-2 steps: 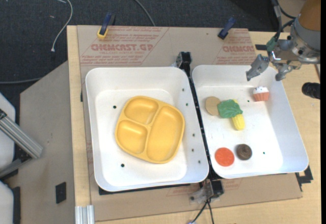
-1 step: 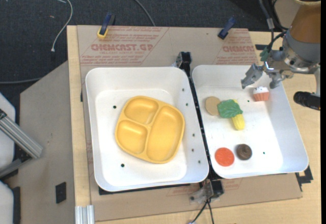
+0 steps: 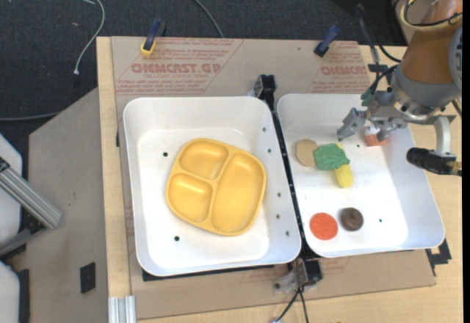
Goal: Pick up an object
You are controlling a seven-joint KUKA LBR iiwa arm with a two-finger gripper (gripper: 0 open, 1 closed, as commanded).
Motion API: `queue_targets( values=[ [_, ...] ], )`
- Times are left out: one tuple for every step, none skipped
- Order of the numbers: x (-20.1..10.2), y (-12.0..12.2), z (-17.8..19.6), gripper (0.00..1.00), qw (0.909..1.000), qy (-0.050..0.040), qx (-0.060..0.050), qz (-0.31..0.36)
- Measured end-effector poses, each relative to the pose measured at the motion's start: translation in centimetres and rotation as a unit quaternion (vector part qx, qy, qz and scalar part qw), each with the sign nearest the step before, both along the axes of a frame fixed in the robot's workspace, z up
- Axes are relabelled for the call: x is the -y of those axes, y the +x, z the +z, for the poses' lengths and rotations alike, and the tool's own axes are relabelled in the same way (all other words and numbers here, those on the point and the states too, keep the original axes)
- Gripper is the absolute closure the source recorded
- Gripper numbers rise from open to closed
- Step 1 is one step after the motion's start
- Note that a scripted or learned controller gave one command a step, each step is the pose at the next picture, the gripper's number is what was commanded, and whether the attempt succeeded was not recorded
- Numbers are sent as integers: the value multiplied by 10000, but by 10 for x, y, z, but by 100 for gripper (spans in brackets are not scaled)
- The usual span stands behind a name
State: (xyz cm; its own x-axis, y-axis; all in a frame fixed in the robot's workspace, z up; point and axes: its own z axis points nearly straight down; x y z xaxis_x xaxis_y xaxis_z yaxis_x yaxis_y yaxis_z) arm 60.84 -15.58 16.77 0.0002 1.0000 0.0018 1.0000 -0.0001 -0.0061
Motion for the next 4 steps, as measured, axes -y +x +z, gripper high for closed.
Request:
queue_targets(
  values=[
    [-3, 3, -63, 0, 10000, 5, -8, 4],
    [-2, 5, -47, 100, 10000, -3, 34, 3],
    [-1, 8, -3, 100, 10000, -15, 58, 4],
    [-1, 10, 51, 100, 10000, -16, 60, 6]
  ],
)
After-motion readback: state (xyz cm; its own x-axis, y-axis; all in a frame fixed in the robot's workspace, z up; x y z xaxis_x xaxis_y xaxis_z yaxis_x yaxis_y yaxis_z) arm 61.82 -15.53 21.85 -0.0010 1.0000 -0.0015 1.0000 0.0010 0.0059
